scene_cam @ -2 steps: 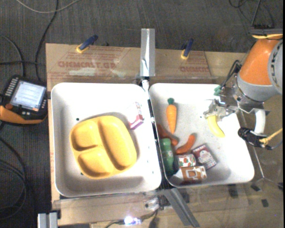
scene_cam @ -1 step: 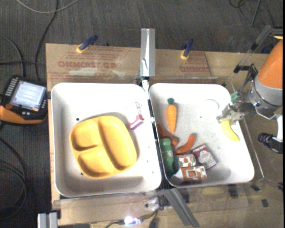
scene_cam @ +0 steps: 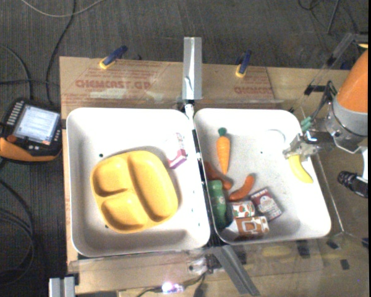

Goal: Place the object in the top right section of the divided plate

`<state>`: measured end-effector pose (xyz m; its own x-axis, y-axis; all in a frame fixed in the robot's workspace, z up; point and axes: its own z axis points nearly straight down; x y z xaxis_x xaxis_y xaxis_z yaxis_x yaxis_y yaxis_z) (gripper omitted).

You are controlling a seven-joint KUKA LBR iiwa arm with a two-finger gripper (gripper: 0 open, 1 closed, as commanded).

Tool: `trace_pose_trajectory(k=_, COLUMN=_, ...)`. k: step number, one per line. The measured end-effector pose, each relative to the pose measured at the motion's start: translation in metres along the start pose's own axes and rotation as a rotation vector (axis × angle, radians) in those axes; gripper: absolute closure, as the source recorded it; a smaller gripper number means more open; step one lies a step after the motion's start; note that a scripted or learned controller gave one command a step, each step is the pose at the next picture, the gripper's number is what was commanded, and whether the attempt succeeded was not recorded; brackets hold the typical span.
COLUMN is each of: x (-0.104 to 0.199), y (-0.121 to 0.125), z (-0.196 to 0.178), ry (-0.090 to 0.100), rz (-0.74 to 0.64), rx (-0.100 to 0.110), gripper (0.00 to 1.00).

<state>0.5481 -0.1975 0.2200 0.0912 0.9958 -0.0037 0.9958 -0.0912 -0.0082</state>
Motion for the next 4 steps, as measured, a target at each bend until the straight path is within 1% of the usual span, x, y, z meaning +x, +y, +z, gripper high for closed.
trace_pose_trajectory(k=1, x=0.061, y=0.061, z=-0.029, ry=0.003, rz=-0.014, rx=-0.004, gripper=1.0)
trace_pose_trajectory(k=2, x=0.18, y=0.013, z=-0.026, ry=0.003, rz=-0.037, rx=-0.003, gripper=1.0)
trace_pose_trajectory(k=3, x=0.264, y=-0.034, z=-0.087, ry=0.002, rz=-0.011, rx=-0.004, gripper=1.0)
trace_pose_trajectory(k=4, x=0.279, y=-0.04, z=-0.156, ry=-0.001, rz=0.143, rx=-0.005, gripper=1.0)
